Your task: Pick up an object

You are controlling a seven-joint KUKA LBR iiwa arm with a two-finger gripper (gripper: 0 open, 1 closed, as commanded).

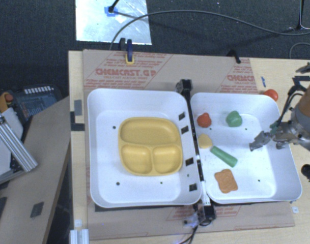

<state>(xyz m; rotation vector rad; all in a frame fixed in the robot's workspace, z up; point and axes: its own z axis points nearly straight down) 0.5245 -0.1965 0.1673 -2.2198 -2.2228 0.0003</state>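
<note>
While reaching in from the right, hangs over the right-hand part of the right bin (284, 194): hand (260, 141), above bare white floor. Cannot tell whether apart or together; nothing seen clamped in it.

Counted five small things in that bin, all left of the hand:
- red ball (204, 119), near the divider, upper left.
- green lump (234, 118), just right of the red ball, apart from it.
- yellow piece (204, 141), below the red ball, by the divider.
- green stick (224, 155), lying slantwise, upper end close to the yellow piece. Nearest to the hand, yet apart from it.
- orange cracker (226, 180), flat, below the green stick.

Nothing seen between hand and green stick.

Noted in the left bin (101, 187): yellow divided plate (148, 145), centred. Outside the right bin's far right corner, on the desk (76, 80): red-orange round thing (270, 94).
</note>
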